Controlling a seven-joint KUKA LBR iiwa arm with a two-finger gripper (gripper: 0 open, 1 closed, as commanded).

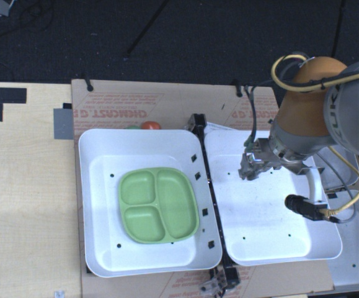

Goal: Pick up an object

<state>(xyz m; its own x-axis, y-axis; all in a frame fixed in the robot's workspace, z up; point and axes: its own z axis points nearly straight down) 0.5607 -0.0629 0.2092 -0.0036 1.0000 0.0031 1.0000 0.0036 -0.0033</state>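
Plate (pixel 159 205), green and divided, lies ungrasped in the left bin (pixel 98 166); your gripper (pixel 249 169) hangs over the right bin (pixel 278 241). Finger state: you cannot tell.

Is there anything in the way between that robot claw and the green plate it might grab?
Yes. The gripper is above the right bin, while the green divided plate lies in the left bin. The bins' adjoining rims, with black clips, run between them.

Grey arm (pixel 328 113) reaches in from the right, wrist angled down-left
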